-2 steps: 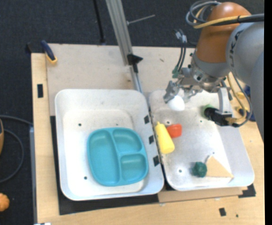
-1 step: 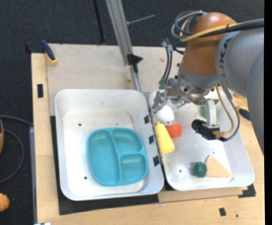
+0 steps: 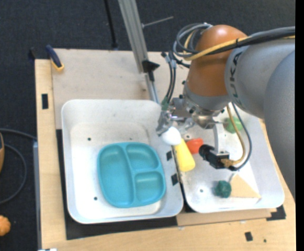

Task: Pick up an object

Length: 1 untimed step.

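Left bin [image 3: 76,140]: held a teal divided plate [image 3: 131,173], lying flat toward its right half.
Right bin [image 3: 269,184]: held a yellow item [image 3: 183,157] near its left wall, an orange piece [image 3: 194,145] just beside it, a dark green ball [image 3: 223,189] and a tan wedge [image 3: 243,188] near the front, the two close together.
Outside: a small orange ball [image 3: 0,225] sat off the bench at lower left.
Hidden: a pale green thing [image 3: 234,124] showed partly behind the arm; what it was could not be told.
Arm [image 3: 256,67]: reached in from the right, orange band over the right bin's back.
Gripper [image 3: 170,132]: pointed down at the wall between the bins, a white object [image 3: 170,137] at its tip; whether it was gripped could not be told.
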Each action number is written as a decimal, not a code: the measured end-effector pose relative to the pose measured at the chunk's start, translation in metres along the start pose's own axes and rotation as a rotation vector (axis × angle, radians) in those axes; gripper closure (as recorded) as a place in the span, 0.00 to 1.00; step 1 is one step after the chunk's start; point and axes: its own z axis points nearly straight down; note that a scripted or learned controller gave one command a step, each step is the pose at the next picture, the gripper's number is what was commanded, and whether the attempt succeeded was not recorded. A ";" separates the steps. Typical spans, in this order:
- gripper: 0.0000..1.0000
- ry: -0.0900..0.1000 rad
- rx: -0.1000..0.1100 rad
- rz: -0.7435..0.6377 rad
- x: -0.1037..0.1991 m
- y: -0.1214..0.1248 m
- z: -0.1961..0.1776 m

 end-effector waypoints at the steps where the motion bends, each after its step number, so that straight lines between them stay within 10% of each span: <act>1: 1.00 0.002 -0.001 -0.001 0.038 -0.028 -0.007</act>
